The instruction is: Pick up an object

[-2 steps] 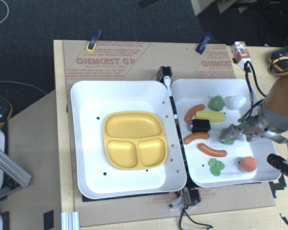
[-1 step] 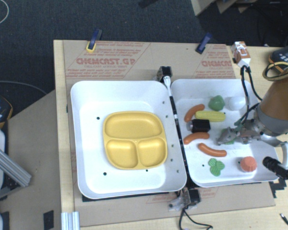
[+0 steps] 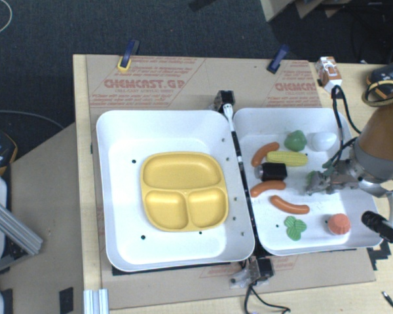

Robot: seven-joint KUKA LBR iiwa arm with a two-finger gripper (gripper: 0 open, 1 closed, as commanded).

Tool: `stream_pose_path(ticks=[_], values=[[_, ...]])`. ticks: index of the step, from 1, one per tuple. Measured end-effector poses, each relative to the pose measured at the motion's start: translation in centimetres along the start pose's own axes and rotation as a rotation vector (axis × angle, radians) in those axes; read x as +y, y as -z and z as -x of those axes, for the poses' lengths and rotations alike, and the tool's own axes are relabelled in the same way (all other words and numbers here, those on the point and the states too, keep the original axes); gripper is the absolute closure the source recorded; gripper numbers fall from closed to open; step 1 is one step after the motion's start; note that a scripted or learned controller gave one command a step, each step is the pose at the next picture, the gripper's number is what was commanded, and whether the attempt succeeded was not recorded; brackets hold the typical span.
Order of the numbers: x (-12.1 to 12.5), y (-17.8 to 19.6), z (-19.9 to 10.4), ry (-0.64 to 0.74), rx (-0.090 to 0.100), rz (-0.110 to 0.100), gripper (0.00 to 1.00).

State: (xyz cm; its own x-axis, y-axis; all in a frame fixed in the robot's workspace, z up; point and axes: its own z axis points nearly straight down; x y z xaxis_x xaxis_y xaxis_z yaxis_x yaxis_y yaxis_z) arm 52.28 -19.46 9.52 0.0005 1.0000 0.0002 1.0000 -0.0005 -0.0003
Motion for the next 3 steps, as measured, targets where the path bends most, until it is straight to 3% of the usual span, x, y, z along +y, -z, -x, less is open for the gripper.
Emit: stream_pose_path(ticks=[1,3], values=[[0.3,5.5,1.1,0.0,-0.004,0.007,1.0],[0.1,13.2,1.2,0.002,-0.004,0.006,1.0]])
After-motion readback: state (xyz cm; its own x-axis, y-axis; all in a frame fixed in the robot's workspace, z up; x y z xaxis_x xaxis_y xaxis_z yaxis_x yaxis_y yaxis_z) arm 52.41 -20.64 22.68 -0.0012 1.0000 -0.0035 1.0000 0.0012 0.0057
